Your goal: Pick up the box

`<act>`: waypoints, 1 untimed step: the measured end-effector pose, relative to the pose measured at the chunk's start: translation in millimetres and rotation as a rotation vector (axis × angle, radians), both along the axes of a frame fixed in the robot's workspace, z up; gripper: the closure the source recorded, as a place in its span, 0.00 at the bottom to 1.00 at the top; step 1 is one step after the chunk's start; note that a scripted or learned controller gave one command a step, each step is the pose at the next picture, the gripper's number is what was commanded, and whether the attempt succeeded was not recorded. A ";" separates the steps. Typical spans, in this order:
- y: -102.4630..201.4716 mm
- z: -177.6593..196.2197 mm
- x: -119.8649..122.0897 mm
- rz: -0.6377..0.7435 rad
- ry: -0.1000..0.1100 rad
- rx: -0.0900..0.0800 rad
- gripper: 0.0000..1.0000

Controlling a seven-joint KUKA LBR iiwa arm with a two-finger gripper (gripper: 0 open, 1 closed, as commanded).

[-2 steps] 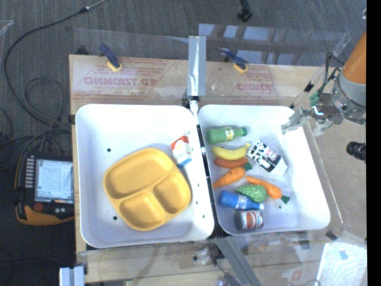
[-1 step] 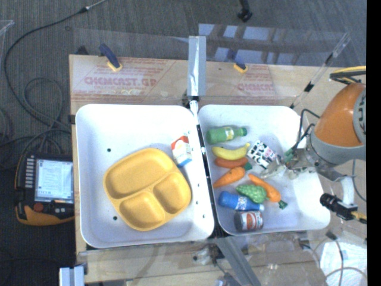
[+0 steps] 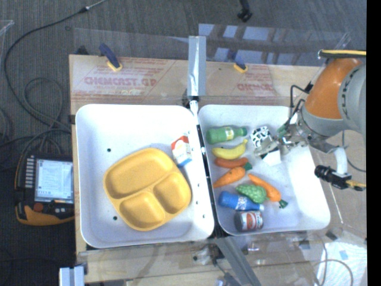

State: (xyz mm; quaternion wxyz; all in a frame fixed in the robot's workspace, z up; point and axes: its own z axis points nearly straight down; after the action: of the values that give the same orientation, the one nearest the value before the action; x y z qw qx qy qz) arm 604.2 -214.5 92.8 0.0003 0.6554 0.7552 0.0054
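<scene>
The box (image 3: 181, 150) is a small white carton with red and blue print. It lies in the left bin (image 3: 101, 130), against that bin's right wall and touching the upper right edge of a yellow divided tray (image 3: 147, 187). My gripper (image 3: 275, 145) hangs low in the right bin (image 3: 306, 201), in its upper middle part, next to a black-and-white spotted toy (image 3: 259, 136). The box is well to the gripper's left, across the wall between the bins.
The right bin holds a green bottle (image 3: 225, 134), a banana (image 3: 230, 152), two carrots (image 3: 230, 176) (image 3: 265, 187), a green toy (image 3: 251, 192), a blue bottle (image 3: 238, 202) and a can (image 3: 248, 221). The arm's orange band (image 3: 331, 91) overhangs that bin's upper right.
</scene>
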 end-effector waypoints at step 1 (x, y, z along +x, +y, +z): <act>-3.3 8.9 -1.2 -0.004 0.000 -0.004 1.00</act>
State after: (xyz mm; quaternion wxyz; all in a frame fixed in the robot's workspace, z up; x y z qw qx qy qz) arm 603.0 -217.8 101.7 0.0016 0.6569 0.7540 0.0038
